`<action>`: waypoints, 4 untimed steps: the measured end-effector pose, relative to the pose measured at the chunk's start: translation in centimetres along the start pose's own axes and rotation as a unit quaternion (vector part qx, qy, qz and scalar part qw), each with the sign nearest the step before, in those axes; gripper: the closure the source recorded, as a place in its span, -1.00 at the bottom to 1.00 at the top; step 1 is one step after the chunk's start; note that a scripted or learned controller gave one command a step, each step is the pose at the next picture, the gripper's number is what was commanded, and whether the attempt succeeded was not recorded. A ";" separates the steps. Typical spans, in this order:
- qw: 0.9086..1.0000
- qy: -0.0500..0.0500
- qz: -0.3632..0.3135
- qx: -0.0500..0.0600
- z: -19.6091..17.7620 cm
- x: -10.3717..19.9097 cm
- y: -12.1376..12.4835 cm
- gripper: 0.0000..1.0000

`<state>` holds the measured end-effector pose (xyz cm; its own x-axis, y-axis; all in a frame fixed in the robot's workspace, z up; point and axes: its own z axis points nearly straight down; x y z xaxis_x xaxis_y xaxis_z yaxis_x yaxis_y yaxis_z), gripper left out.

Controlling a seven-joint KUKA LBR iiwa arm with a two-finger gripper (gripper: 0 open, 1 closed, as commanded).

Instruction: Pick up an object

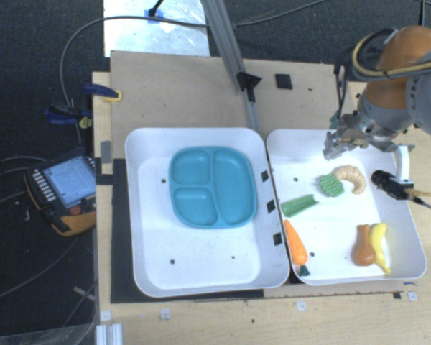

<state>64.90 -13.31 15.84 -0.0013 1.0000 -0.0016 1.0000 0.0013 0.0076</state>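
My gripper (335,146) hangs over the back of the right bin (312,160), just behind and left of a tan croissant (352,177). Nothing shows between its fingers. A green round toy (331,185) lies against the croissant's left end. A green strip (299,205) lies left of centre, and an orange carrot (295,242) rests along the bin's left wall. A brown drumstick (363,245) and a yellow banana (380,246) lie together at the front right.
The left bin (147,214) holds a blue divided plate (212,186). A black cable connector (388,184) pokes over the right bin's right side. A slanted metal pole (226,38) rises behind the bins. Clamps and a handheld device (63,187) sit off the bench's left.
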 end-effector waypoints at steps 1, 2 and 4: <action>1.000 0.000 0.000 0.000 -4.8 0.0 -0.5 1.00; 1.000 0.000 -0.002 0.000 -10.3 0.0 -0.3 1.00; 1.000 0.001 -0.004 0.004 -9.3 8.7 -3.7 1.00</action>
<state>61.09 -4.60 25.05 -0.0090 1.0000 0.0012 1.0000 0.0090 -0.0001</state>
